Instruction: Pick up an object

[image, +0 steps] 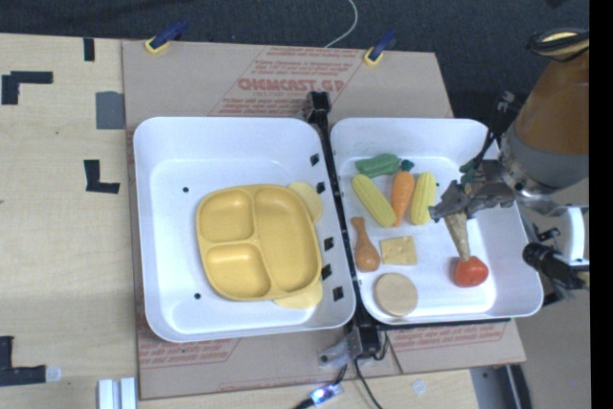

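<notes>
Reaching in from the right, the hand (458, 208) hangs over the right bin (450, 134), its dark metal parts spread just right of the yellow corn pieces. Whether it is released or clenched cannot be told from this angle, and nothing can be seen gripped in it. A tan stick-like piece (461, 237) runs from under the hand down toward a red tomato (470, 272); whether that piece belongs to the hand or to the toy is unclear.

Toy foods lie in the right bin. A green vegetable (381, 165) sits at the far side, with an orange carrot (402, 193) just below it. One corn cob (374, 199) lies to the carrot's left and a second corn cob (422, 197) to its right, close to the hand. Nearer the viewer are a brown drumstick (365, 246) by the left wall, a pale yellow cheese square (398, 250) beside it, and a round tan cookie (395, 294) at the near edge.

To the left, the left bin (163, 168) holds a yellow divided plate (257, 239) with a paler yellow piece (308, 199) showing from under its far right edge. Both bins rest on a cardboard sheet (278, 77) on the bench (57, 235). A white cable (316, 0) loops across the dark floor beyond.
</notes>
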`<state>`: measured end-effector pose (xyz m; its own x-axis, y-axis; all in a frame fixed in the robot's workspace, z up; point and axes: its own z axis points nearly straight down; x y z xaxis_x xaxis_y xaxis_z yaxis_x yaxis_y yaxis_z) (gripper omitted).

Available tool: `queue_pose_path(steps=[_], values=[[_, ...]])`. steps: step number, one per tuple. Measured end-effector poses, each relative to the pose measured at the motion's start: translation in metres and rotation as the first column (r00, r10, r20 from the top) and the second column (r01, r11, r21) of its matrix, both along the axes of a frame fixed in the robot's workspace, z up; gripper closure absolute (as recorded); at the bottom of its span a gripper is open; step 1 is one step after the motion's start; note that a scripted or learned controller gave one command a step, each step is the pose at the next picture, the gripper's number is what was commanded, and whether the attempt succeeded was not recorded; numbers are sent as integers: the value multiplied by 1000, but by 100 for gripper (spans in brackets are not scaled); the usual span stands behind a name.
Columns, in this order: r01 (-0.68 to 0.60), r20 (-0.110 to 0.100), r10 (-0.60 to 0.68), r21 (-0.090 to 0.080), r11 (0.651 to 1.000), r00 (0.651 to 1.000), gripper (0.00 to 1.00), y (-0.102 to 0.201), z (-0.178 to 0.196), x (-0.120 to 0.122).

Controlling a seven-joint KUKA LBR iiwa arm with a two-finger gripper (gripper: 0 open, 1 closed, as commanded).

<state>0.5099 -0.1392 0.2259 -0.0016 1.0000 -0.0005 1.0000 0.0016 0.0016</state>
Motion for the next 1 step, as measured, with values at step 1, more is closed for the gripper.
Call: queue_pose_path(steps=[1], values=[[-3, 1, 3, 0, 1000, 1000, 100, 14, 8, 48]])
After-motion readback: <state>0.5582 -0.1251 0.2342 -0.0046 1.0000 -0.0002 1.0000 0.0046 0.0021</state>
